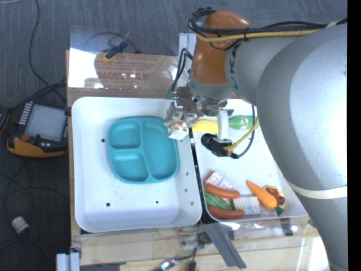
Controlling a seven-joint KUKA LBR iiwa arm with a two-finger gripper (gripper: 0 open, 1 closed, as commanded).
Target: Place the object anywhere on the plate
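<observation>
Hanging over the seam between the two shallow white bins, the end effector [181, 120] sits at the upper right edge of the teal three-compartment plastic plate [142, 149], which lies flat in the left white bin [90, 208]. Whether its fingers are spread or closed cannot be told from this slanted view, as the metal wrist hardware and a small white-and-orange piece at its tip blur together. A yellow rounded object [204, 126], perhaps a toy banana, lies just right of the end effector in the right white bin [265, 162], with its long axis running roughly left to right; much of it is hidden behind the wrist, so its pointing end is unclear. Beside it to the right rests a green rounded toy [241, 122]. A black cable loop [217, 145] hangs beneath the wrist.

Near the front of the right bin sit two red toy sausages [223, 192], lying roughly left to right, an orange toy carrot [260, 194] slanting toward the lower right, and a small striped packet [217, 179]. The grey arm with its orange band [217, 44] reaches in from the right.
</observation>
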